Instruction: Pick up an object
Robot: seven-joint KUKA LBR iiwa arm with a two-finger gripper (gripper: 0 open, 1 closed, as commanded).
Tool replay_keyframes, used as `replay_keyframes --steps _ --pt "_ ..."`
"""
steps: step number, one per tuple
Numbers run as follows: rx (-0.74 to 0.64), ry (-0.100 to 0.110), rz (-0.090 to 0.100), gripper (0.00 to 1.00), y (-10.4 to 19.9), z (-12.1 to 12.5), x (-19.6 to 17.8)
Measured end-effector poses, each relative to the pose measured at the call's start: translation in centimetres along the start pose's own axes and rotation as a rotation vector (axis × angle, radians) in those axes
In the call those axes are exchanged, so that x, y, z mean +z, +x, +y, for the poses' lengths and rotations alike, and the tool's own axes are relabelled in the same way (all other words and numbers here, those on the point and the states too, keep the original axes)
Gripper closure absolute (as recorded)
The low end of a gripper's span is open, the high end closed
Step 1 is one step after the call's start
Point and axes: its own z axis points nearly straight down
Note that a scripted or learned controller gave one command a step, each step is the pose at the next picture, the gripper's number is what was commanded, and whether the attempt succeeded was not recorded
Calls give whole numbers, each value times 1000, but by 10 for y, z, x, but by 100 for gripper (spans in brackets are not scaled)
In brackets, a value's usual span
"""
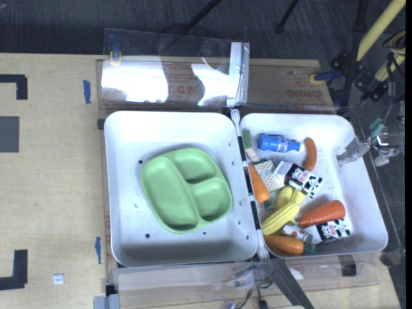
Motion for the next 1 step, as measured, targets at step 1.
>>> replay_keyframes --steps 1 --pt "-61 1 0 0 1 57 72"
